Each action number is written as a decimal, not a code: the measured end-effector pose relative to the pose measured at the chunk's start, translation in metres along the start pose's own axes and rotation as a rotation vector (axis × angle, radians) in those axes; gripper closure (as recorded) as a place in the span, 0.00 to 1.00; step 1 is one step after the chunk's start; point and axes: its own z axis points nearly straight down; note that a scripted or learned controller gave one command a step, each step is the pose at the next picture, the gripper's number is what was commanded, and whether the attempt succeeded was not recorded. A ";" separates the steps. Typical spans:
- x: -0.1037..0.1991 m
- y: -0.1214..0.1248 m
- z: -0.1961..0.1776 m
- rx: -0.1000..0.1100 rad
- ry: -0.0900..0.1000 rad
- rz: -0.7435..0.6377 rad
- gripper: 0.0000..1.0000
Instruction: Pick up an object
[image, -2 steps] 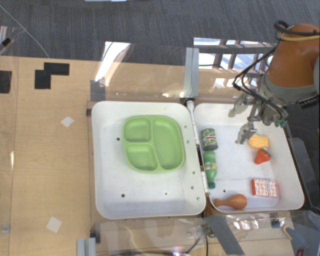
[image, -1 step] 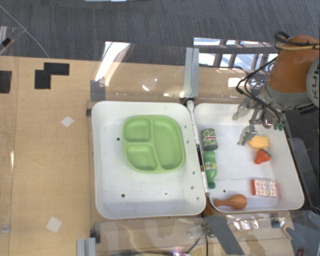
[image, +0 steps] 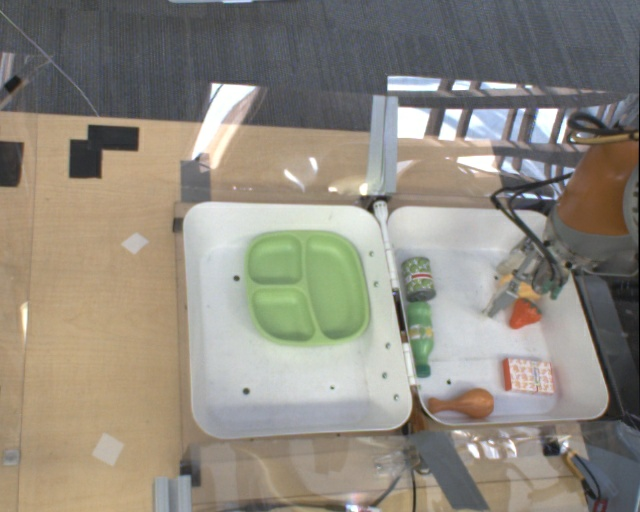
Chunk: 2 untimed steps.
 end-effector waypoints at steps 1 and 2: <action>-0.003 0.003 -0.013 -0.003 -0.010 -0.008 1.00; -0.005 0.006 -0.024 -0.005 -0.016 -0.015 1.00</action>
